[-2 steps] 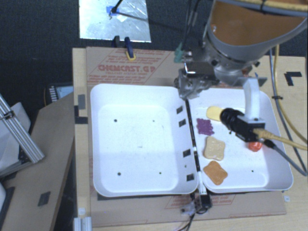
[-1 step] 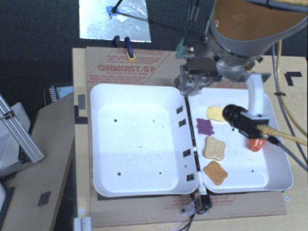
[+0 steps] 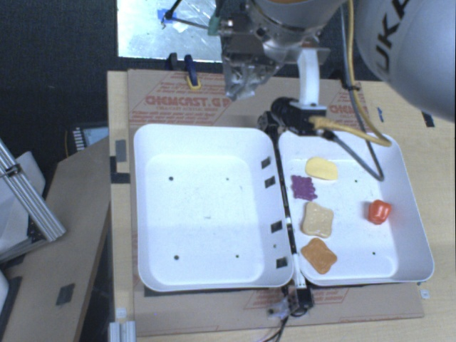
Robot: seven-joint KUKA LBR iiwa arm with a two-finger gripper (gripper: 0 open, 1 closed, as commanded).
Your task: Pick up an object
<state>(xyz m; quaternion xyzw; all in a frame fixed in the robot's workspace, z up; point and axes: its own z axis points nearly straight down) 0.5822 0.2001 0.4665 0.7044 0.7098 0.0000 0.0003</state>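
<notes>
Camera view: looking down at a slant on two white bins side by side on the table [image 3: 117, 105]. Lying in the right bin [image 3: 399, 191], five small pieces: a yellow piece [image 3: 322, 168] toward the far end, a purple cluster [image 3: 303, 187] just beside the divider, a pale tan slab [image 3: 318, 219] below it, an orange-brown slab [image 3: 318, 254] nearest the camera, and a red piece [image 3: 378, 211] well apart toward the outer wall. Hanging above the far rim of the left bin [image 3: 199, 205], the pincer [image 3: 246, 77], carrying nothing visible (open or closed, impossible to tell from this blur). Judging the pieces as toy food: probably light, stiff, smooth-skinned. Looking easiest, the red piece, rounded and free on all sides; worth closing across its middle. Sitting flat, both slabs, so likely needing an edge pinch.
</notes>
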